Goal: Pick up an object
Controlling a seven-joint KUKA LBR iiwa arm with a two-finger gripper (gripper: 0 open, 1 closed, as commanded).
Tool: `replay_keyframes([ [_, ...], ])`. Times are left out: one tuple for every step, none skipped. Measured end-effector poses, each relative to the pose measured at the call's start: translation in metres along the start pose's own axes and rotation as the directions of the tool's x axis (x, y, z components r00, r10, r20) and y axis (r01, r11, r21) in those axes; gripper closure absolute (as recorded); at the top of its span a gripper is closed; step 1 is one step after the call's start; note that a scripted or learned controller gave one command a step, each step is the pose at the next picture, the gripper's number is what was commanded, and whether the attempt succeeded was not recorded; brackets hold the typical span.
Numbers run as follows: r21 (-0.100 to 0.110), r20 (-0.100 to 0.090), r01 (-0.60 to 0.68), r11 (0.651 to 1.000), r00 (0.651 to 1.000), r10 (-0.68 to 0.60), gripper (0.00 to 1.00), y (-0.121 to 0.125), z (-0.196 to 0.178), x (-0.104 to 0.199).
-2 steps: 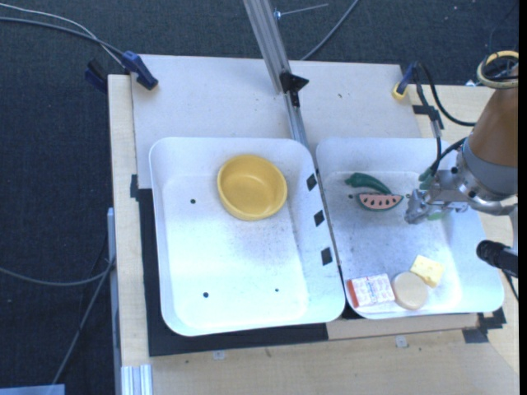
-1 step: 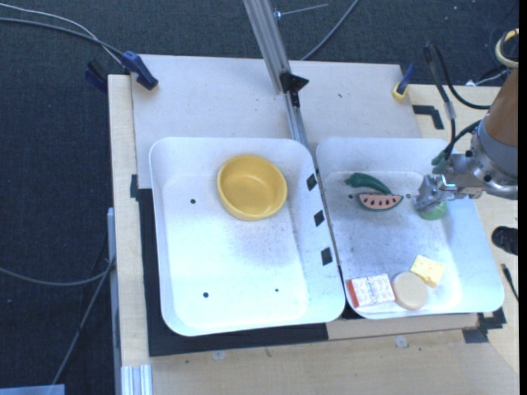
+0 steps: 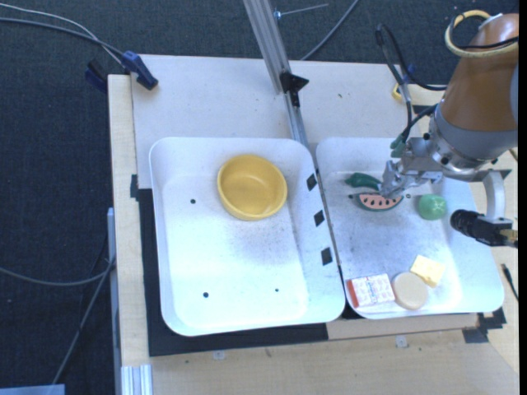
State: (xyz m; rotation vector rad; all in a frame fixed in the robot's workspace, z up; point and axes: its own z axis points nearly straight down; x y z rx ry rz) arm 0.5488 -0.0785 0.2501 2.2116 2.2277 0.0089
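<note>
My gripper reaches down into the right bin near its far side. Its tips sit right over a watermelon slice and next to a dark green piece. A light green ball lies just to the right of the gripper. At the bin's near edge lie a yellow wedge, a round tan disc and a small red and white box. The left bin holds a yellow bowl.
A metal rod slants down from the top to the gap between the bins. A black fixture sticks in at the right bin's right rim. Cables run over the dark floor around the bench.
</note>
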Motion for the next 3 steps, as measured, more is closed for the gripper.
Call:
replay_keyframes([
  [0.002, 0.000, -0.001, 1.000, 1.000, 0.001, 1.00, 0.023, -0.006, 0.045],
  [0.001, 0.000, -0.001, 1.000, 1.000, 0.001, 1.00, 0.046, -0.008, 0.090],
  [0.002, 0.000, -0.002, 1.000, 1.000, 0.002, 1.00, 0.076, -0.009, 0.134],
])
